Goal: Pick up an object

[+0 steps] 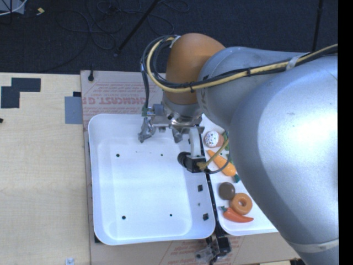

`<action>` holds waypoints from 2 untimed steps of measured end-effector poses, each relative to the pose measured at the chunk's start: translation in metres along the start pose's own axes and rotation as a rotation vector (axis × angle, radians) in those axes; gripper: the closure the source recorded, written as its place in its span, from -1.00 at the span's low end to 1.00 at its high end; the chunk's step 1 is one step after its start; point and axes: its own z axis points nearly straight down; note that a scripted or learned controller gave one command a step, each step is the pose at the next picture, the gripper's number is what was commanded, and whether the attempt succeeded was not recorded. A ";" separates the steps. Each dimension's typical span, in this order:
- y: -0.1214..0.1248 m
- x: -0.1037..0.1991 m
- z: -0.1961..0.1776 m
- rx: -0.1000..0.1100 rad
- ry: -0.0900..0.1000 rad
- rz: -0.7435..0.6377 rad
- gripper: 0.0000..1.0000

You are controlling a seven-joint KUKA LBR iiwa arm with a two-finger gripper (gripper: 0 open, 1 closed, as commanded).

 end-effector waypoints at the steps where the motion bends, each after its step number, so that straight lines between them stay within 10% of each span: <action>1: 0.000 -0.002 -0.012 0.001 -0.001 -0.001 1.00; 2: 0.000 0.029 0.016 0.000 -0.001 0.001 1.00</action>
